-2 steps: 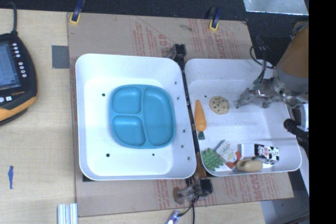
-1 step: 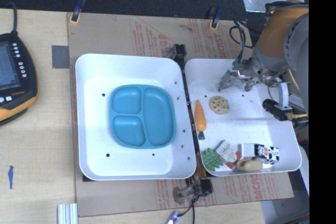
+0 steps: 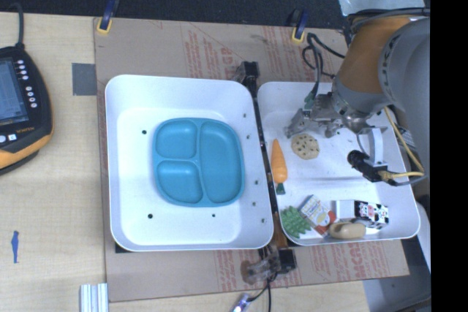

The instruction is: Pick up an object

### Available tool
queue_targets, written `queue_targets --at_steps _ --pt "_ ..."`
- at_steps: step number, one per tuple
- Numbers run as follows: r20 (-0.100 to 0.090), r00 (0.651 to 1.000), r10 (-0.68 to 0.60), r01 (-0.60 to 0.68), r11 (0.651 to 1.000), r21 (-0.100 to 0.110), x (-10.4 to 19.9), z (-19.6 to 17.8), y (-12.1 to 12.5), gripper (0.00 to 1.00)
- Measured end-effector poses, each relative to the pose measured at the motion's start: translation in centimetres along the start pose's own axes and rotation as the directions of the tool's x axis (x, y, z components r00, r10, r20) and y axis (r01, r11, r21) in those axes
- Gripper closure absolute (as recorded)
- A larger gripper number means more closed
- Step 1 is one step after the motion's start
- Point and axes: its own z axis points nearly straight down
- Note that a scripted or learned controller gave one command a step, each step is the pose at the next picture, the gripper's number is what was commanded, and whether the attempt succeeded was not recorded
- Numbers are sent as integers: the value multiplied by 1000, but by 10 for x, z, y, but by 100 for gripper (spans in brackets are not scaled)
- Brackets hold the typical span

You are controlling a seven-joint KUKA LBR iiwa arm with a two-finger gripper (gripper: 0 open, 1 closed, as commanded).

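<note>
1. Camera view looks down on the metal two-finger gripper (image 3: pixel 311 122), low over the far part of the right shallow white bin (image 3: pixel 333 97); whether its jaws are spread or pressed together cannot be told.
2. Just near of the gripper lies a round tan cookie with dark chips (image 3: pixel 305 146), apart from it.
3. An orange toy carrot (image 3: pixel 278 161) lies along the bin's left wall, left of the cookie.
4. At the bin's near edge sit a green leafy toy (image 3: pixel 294 221), a small printed packet (image 3: pixel 316 211), a tan bread-like piece (image 3: pixel 346 231) and a black-and-white block (image 3: pixel 373 212).
5. Grey arm with orange band (image 3: pixel 380 55) enters from the right.
6. Left white bin (image 3: pixel 124 157) holds a blue divided plastic plate (image 3: pixel 198 161).
</note>
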Motion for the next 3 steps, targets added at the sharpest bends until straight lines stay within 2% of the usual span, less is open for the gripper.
queue_targets --at_steps 1,2,3 --pt "1 1000 -1 1 1000 2 9 0 -10 0" --pt "0 1000 1 -1 1000 -2 26 0 15 0" --pt "1 1000 2 -2 1000 1 8 0 -18 0"
